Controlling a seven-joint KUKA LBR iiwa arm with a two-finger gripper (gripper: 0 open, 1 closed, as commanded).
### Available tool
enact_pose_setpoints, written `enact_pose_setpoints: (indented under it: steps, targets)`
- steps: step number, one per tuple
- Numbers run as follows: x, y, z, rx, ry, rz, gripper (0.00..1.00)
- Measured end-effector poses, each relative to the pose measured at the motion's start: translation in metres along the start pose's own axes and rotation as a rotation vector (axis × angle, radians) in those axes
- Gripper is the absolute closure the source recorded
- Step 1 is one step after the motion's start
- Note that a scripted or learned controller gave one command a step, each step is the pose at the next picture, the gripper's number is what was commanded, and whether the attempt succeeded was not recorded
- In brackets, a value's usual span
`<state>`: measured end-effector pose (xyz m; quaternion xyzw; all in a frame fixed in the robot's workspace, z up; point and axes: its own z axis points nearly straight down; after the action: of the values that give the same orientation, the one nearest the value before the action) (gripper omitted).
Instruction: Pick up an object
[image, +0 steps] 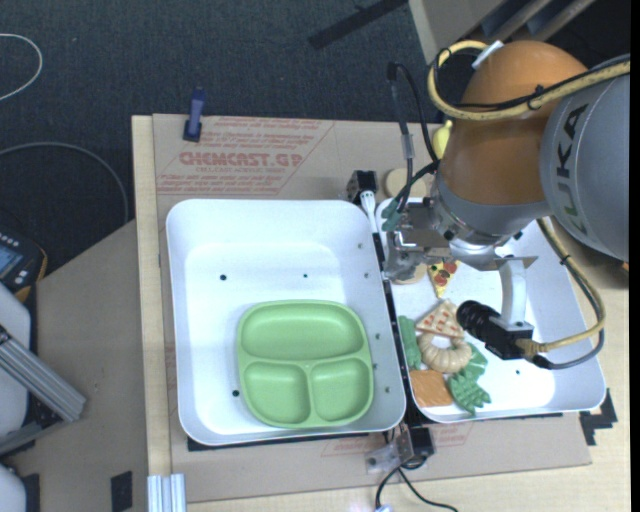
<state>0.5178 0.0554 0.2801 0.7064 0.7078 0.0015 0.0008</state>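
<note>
A green three-compartment plate (303, 362) lies in the left bin (200, 250). In the right bin (570, 385), near its left wall, lies a small pile: a tan ring-shaped pastry (443, 350), a pizza-slice toy (436, 321), green leafy pieces (468, 385) and an orange piece (430, 388). A small red and yellow item (440, 270) peeks out just below the wrist. The arm's orange and grey wrist (490, 150) hangs over the back of the right bin, and the gripper (412, 250) sits low by the divider between the bins, its tips hidden.
The bins rest on a cardboard sheet (240, 150) with red print. A blue clip (194, 115) sits at its back edge. Dark floor with cables surrounds the bench. The right bin's right half shows bare white floor.
</note>
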Motion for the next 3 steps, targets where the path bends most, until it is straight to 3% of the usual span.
enact_pose_setpoints:
  steps: [1, 2, 3]
  targets:
    - [-0.088, -0.007, -0.107, -0.009, -0.004, 0.010, 1.00]
    - [-0.021, -0.025, -0.039, 0.011, 0.001, -0.003, 1.00]
    - [-0.098, 0.023, 0.103, 0.011, -0.003, 0.009, 1.00]
